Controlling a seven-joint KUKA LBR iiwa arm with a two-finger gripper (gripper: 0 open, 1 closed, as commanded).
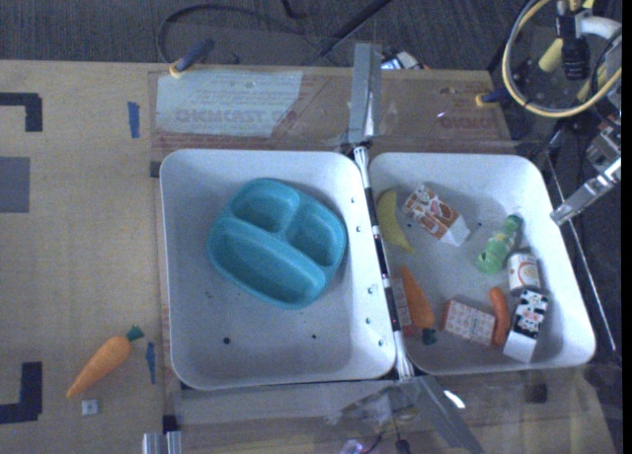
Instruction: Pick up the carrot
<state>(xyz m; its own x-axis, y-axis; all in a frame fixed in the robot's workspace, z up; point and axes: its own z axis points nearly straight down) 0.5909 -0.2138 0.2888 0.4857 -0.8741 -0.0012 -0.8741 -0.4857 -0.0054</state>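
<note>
Carrot (pixel 417 298) lies along right bin's (pixel 559 207) left wall, awkward for fingers; gripper (pixel 590 189) parked off its right rim, jaw state unclear.

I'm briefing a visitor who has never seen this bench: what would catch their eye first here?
Probably the teal divided plate, lying alone in the left bin. Next, the cluster of small toy foods in the right bin: a banana, cartons, a green bottle and a carrot by the left wall. A second carrot lies outside the bins on the wooden bench, at lower left.
</note>
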